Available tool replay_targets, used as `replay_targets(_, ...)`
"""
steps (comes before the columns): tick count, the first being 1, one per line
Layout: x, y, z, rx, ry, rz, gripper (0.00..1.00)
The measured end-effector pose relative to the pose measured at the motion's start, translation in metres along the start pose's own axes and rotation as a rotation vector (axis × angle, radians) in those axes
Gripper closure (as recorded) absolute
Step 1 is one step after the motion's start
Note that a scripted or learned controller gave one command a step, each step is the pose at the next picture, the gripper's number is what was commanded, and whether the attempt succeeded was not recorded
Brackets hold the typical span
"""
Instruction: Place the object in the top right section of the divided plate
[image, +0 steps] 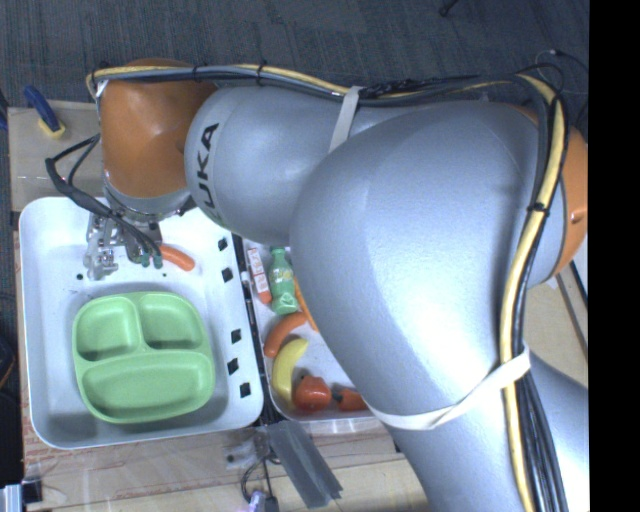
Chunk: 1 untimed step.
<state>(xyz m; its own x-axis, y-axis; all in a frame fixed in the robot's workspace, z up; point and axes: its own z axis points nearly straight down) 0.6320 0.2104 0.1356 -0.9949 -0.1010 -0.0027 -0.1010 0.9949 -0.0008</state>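
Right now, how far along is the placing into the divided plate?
Done: the gripper has reached the left white bin, beyond the green divided plate. In hand: a small orange carrot-like piece lies beside the gripper; whether it is gripped I cannot tell. Left: the plate's top right section shows nothing in it, so placing remains.

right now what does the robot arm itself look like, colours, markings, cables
The arm is bulky, with rounded smooth grey shells and black KUKA lettering on one link. A glossy orange band sits above the wrist. Black and yellow cables run along it, held by pale straps. The small metal gripper looks silvery.
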Motion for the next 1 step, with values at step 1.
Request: replay_targets(1, -0.0013, 0.0014, -0.0118, -0.001, -0.006, -0.004, 1.00)
